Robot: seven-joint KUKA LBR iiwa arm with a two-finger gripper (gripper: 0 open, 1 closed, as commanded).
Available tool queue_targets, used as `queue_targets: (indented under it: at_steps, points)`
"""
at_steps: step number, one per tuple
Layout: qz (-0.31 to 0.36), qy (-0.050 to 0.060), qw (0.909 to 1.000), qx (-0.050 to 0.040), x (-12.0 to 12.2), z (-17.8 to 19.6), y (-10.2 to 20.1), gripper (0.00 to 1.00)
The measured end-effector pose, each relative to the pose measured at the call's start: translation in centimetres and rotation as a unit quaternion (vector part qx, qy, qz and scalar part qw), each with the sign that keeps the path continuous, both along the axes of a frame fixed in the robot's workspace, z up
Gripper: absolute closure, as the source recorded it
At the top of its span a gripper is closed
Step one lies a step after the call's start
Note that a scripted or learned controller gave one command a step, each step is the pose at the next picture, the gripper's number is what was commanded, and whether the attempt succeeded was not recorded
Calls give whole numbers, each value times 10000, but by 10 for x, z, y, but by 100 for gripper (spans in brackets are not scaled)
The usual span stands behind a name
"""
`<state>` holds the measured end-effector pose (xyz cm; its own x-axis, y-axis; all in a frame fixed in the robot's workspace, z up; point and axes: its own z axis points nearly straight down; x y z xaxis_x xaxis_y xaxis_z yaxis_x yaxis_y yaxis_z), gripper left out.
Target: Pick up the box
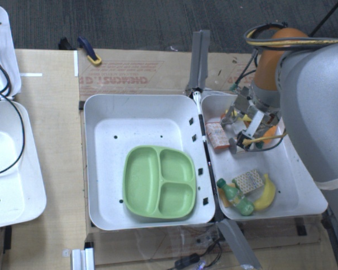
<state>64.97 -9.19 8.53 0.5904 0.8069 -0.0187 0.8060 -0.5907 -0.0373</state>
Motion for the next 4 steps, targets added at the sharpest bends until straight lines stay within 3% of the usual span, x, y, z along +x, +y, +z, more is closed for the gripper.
queue_targets:
  at_steps: [1,2,3,4]
  points:
    - [8,-28,10000,-28,1,9,0,100]
    - [2,0,10000,-25,0,8,-1,0]
    - [-479,-12,9989,-3,2,4,1,0]
    - [-1733,-186,9847,-78,2,111,67,0]
